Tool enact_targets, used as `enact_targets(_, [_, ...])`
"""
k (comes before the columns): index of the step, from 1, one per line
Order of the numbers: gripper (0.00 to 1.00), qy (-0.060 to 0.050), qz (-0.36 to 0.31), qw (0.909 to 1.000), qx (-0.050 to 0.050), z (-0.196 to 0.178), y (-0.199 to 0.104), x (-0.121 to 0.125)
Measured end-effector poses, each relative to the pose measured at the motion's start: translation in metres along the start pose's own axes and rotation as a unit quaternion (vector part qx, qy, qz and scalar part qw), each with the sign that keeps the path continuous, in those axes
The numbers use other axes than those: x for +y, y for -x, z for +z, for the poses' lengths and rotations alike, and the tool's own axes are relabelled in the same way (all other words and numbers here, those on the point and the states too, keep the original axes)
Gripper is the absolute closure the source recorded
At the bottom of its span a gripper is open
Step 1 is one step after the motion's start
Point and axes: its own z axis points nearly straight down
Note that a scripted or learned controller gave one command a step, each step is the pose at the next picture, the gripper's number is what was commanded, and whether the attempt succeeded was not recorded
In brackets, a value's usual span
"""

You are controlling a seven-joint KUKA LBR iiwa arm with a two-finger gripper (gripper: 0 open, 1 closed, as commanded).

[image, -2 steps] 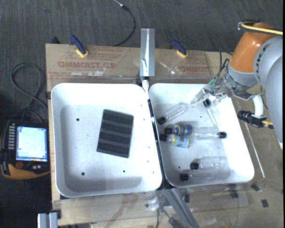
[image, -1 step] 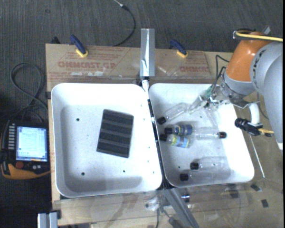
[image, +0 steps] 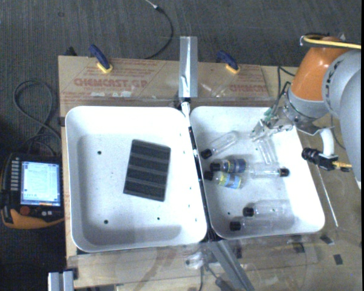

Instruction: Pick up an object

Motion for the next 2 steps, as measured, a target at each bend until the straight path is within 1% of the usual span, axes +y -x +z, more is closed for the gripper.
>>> enact_targets(1, [0.0,0.0,0.0,1.0,0.0,0.0,-0.0001,0.0])
enact_targets(2, [1.0,0.001,0.0,1.0,0.0,-0.0093,-0.0008,0.0007])
